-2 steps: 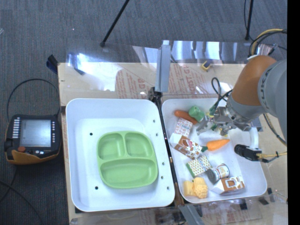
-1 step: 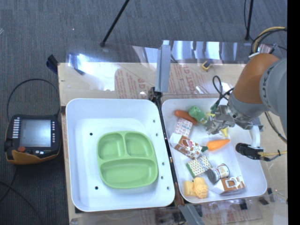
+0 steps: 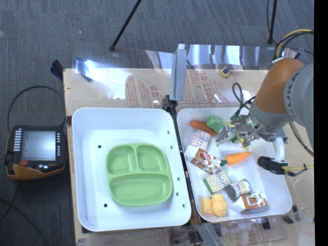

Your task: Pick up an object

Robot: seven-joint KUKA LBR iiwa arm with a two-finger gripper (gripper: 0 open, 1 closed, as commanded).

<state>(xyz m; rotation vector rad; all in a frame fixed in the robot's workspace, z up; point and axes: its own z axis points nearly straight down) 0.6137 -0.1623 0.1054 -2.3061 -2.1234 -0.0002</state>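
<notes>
The right bin (image 3: 279,186) holds several toy foods. An orange carrot (image 3: 238,158) lies near its middle, and a darker orange carrot (image 3: 202,126) rests beside a green block (image 3: 214,122) at the far left corner. Small printed cartons (image 3: 206,161) (image 3: 201,138) (image 3: 218,180) sit along the left side. At the front are a tin can (image 3: 238,187), a brown and white carton (image 3: 254,201) and yellow corn (image 3: 215,205). My gripper (image 3: 233,135) hangs over the bin's far middle, just above the orange carrot and to the right of the green block. Nothing shows in its grasp.
The left bin (image 3: 87,137) bears a green divided plate (image 3: 139,174). A metal post (image 3: 178,78) stands behind the divide between the bins. A teach pendant (image 3: 36,151) lies on the floor at left. Cables (image 3: 279,166) trail over the right bin's right side.
</notes>
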